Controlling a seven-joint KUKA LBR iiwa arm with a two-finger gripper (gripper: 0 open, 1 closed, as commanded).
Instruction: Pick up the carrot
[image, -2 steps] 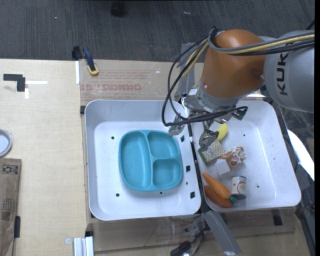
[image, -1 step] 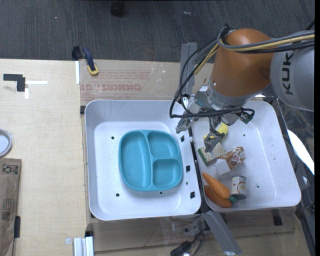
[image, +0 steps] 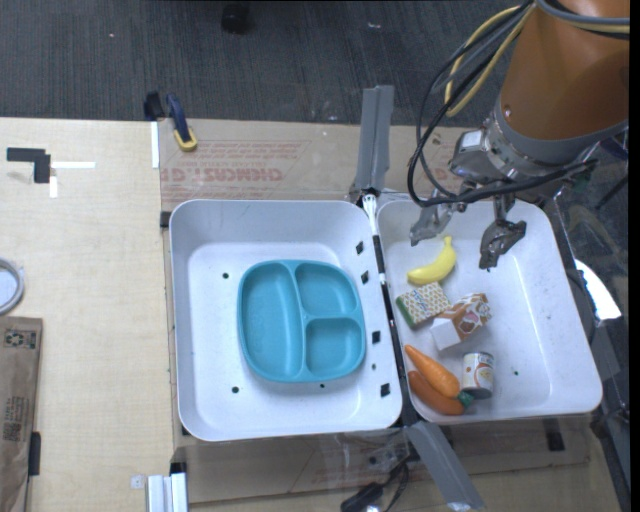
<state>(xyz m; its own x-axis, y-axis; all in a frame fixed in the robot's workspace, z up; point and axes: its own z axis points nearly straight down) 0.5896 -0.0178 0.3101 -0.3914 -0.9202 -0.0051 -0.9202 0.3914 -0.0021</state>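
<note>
teal divided plate (image: 300, 320) sits in the left bin (image: 190, 300), nothing you need there. move right: the right bin (image: 560, 330) has the clutter. carrot (image: 433, 380) lies in its near-left corner, angled, thick end toward the front wall, with a small can (image: 478, 374) touching or just beside its right side. behind it a patterned box (image: 424, 303) and a brown packet (image: 464, 318), then a banana (image: 434, 265) further back.

carrot looks like a toy (likely light, stiff, smooth plastic, so it may slip). take it across the middle of its length, fingers square to the long axis; the can crowds the right side and the bin wall the left, so expect a tight fit.

gripper (image: 466, 235) hangs at the back of the right bin, above the banana, well apart from the carrot. fingers spread wide, nothing between them, touching nothing as far as you can see.
</note>
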